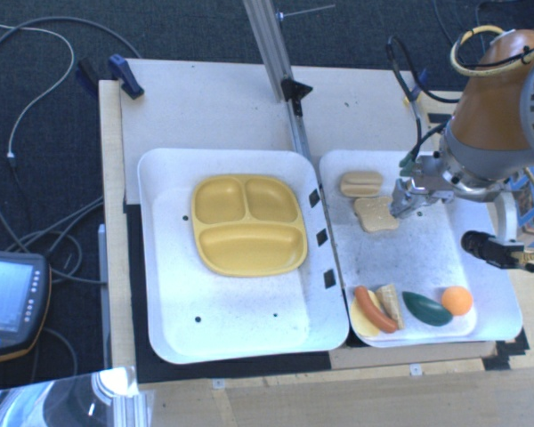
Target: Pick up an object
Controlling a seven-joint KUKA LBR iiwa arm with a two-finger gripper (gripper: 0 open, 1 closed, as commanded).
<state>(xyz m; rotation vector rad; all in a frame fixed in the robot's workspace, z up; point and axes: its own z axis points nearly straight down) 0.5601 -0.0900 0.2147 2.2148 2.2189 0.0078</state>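
The right bin holds several toy foods. A tan bun lies near its back left corner, with a flat tan slice just in front of it. Along the front edge lie a red hot dog, a pale wedge, a dark green vegetable and an orange ball. My gripper hangs low over the back of this bin, right beside the tan slice's right edge. I see nothing held in it.
The left bin carries a yellow divided plate. A metal post rises behind the bins. A black part sticks out at the right bin's right side. Cables lie on the floor to the left.
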